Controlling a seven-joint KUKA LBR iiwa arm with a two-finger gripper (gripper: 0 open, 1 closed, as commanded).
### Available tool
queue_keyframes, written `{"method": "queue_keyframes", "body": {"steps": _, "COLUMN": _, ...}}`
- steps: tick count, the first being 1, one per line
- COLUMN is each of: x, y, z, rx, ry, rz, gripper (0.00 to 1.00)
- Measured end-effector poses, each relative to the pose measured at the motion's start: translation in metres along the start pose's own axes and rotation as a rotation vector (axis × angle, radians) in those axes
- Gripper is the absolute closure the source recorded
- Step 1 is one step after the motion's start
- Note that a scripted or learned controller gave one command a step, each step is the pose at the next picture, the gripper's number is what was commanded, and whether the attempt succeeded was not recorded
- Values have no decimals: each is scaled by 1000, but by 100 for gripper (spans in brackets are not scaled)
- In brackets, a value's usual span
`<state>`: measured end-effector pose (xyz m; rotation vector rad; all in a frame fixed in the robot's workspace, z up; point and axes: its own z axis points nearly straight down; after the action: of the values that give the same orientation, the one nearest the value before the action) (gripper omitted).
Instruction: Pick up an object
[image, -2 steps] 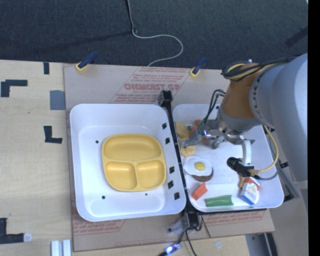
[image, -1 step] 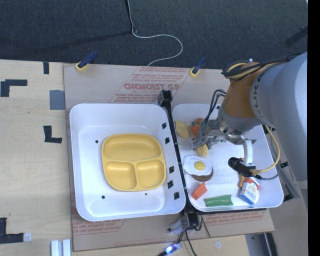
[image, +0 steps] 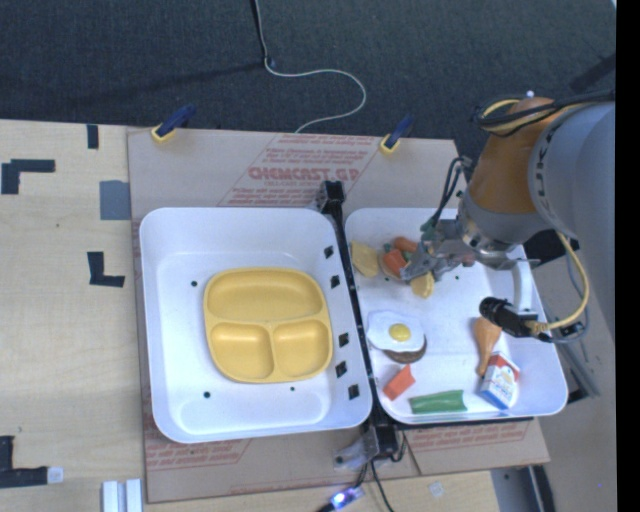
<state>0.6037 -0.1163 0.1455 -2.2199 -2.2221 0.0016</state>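
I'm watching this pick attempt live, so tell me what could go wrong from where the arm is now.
1. The tool is down among a tight cluster, a red piece beside yellow pieces, so it may pinch two at once or nudge them apart.
2. That cluster lies near the divider between the bins, so a pushed piece could wedge against the wall.
3. The toy fried egg lies close below and may get bumped.

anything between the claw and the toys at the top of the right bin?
Nothing visible. The claw is already down among the red piece and yellow pieces in the right bin; other toys lie nearer the camera.
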Motion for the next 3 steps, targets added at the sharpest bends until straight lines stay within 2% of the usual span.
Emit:
{"method": "queue_keyframes", "body": {"steps": 1, "x": -8, "y": -5, "z": -50, "rx": 0, "ry": 0, "rz": 0, "gripper": 100}}
{"method": "queue_keyframes", "body": {"steps": 2, "x": -7, "y": -5, "z": -78, "rx": 2, "ry": 1, "rz": -1, "gripper": 100}}
{"method": "queue_keyframes", "body": {"steps": 3, "x": 36, "y": -22, "z": -68, "rx": 7, "ry": 1, "rz": -3, "gripper": 100}}
